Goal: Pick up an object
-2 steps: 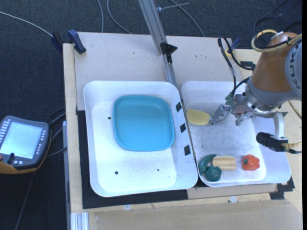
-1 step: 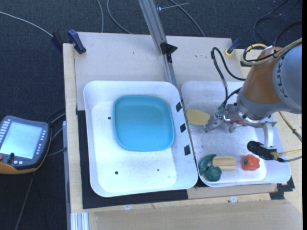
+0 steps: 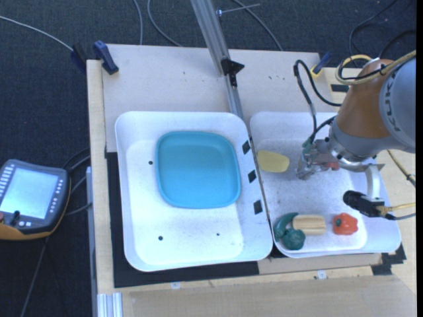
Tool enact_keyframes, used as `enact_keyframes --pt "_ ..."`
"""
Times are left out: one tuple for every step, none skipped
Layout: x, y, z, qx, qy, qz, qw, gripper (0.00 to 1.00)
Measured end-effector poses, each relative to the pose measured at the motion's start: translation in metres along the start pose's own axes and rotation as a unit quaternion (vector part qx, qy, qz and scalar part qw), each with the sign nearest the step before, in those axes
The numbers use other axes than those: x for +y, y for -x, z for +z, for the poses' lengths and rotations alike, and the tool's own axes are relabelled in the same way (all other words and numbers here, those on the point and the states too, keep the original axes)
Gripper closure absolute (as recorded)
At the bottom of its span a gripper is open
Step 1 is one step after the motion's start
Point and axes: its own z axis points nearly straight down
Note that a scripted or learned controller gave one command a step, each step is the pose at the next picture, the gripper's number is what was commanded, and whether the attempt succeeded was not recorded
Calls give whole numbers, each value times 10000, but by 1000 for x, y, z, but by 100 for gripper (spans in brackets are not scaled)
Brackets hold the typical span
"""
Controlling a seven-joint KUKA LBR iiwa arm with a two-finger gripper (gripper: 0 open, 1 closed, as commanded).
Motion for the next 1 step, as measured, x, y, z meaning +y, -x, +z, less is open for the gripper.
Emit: enact_keyframes --pt "2 -10 -55 -3 20 -5 10000 100"
